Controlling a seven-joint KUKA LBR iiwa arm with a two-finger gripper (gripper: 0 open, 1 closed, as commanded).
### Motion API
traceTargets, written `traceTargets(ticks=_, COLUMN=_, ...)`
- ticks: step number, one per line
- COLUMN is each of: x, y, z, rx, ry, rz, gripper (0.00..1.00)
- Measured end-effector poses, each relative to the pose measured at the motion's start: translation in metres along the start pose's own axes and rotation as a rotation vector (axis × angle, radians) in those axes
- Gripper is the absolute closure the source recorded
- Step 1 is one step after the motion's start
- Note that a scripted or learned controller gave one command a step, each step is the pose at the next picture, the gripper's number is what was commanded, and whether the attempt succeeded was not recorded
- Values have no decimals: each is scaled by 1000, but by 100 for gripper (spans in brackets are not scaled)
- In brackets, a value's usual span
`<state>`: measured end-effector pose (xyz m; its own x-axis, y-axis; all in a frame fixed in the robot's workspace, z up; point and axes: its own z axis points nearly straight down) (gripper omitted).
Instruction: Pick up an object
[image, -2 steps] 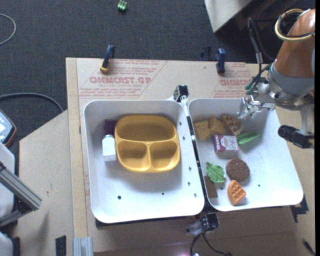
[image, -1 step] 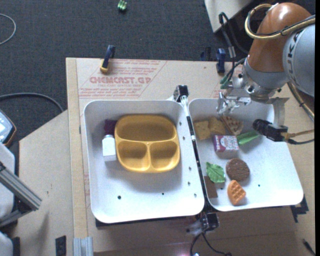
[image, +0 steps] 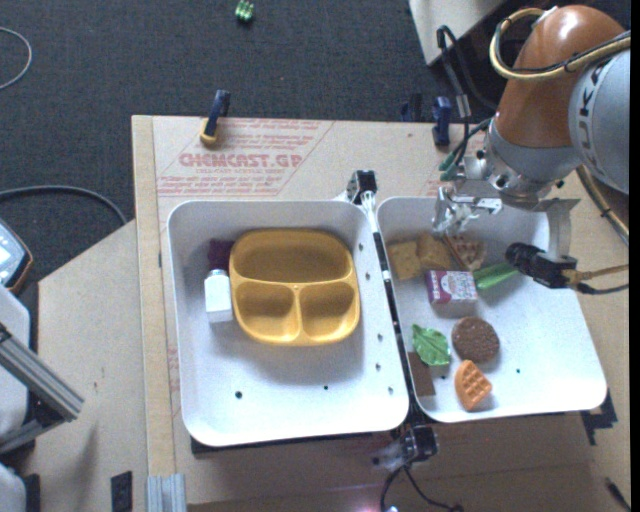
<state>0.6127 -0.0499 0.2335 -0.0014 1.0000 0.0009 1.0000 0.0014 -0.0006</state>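
My gripper (image: 458, 215) hangs over the back of the right bin (image: 560, 350), just above a reddish-brown flat piece (image: 466, 250). Nothing is seen held in it. Beside that piece lie a tan toast slice (image: 405, 258) and a smaller tan piece (image: 435, 248). Just in front stands a purple and white carton (image: 452, 287), with a green bean-like item (image: 495, 275) to its right. Nearer the front are a green leaf (image: 432, 345), a brown round patty (image: 475, 340), an orange waffle (image: 472, 385) and a dark brown bar (image: 421, 377).
The left bin (image: 200, 390) holds a yellow divided plate (image: 295, 285), a small white bottle (image: 218, 297) and a dark purple item (image: 220, 250). The arm's grey wrist (image: 530, 165) and a black cable fitting (image: 540, 265) overhang the right bin's back right.
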Motion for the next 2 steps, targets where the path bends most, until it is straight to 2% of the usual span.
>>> traceTargets(ticks=1, x=11, y=12, z=10, rx=-3, ry=-2, rz=0, gripper=100)
traceTargets(ticks=2, x=-1, y=3, z=19, rx=3, ry=-1, rz=3, gripper=100)
